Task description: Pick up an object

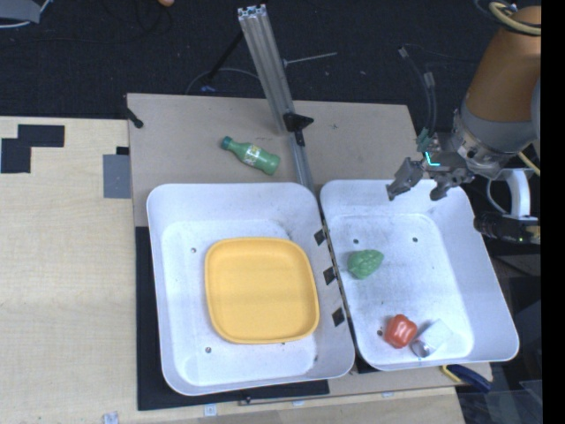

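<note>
Where the bench [177, 140] lies bare behind the two bins, a small green bottle [251, 155] rests on its side, just left of a slanted metal rail [274, 69] that runs up toward the top of the view. Below it, the left bin [177, 210] holds a square yellow plate [261, 289] lying flat near the middle of its floor. Across the hinged seam, the right bin [477, 272] holds a crumpled green object [365, 262] close to its left wall, and nearer the front edge a red object [400, 330] sits touching a small grey-white piece [425, 342] on its right. Above this bin's far rim hangs the end effector [421, 187], its two dark fingers spread apart with nothing between them, well apart from the green and red objects. The grey and orange arm [503, 69] rises behind it at the right.
</note>
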`<action>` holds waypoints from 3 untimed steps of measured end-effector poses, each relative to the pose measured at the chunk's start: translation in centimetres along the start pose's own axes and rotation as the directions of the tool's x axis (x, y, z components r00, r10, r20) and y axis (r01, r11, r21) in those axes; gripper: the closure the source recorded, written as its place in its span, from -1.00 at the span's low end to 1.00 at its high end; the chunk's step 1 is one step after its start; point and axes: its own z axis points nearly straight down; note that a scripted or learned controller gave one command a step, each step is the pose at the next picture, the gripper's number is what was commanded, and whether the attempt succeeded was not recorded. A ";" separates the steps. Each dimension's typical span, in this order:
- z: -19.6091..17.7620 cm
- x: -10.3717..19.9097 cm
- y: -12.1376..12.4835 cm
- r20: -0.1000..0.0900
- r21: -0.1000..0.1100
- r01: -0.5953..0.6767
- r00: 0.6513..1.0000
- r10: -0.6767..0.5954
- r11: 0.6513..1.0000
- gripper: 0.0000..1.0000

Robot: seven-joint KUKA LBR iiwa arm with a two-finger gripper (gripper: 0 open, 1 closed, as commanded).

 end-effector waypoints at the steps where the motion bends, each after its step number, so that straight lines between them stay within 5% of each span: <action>1: 0.0 0.0 0.0 0.000 0.000 0.000 1.000 0.000 1.000 -1.00; 3: 10.5 0.2 0.1 -0.001 0.004 0.000 1.000 0.000 1.000 -1.00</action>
